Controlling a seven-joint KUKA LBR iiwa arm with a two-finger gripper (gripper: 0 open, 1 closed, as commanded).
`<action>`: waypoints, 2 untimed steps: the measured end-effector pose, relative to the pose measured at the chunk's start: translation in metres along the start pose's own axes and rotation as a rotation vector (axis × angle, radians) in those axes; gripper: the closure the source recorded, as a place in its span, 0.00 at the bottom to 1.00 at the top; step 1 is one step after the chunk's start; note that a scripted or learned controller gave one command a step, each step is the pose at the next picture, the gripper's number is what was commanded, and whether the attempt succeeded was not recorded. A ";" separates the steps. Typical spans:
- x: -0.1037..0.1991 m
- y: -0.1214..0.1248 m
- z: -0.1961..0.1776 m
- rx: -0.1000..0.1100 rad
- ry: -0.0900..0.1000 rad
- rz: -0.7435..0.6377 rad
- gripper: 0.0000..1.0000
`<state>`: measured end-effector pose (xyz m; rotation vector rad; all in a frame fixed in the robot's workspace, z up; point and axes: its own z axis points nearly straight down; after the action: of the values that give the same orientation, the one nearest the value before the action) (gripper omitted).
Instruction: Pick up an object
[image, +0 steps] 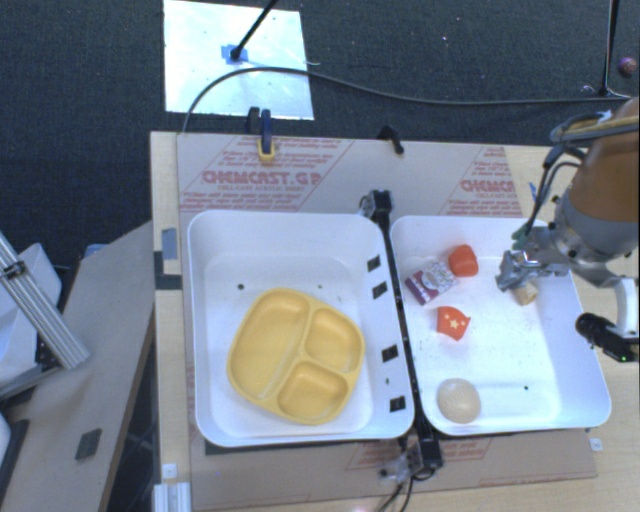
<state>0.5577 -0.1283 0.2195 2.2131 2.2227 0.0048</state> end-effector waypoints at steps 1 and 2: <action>0.001 -0.004 -0.063 -0.003 -0.001 -0.001 1.00; 0.058 0.002 -0.044 0.004 0.003 -0.005 1.00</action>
<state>0.5588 -0.0700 0.2637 2.2105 2.2322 0.0043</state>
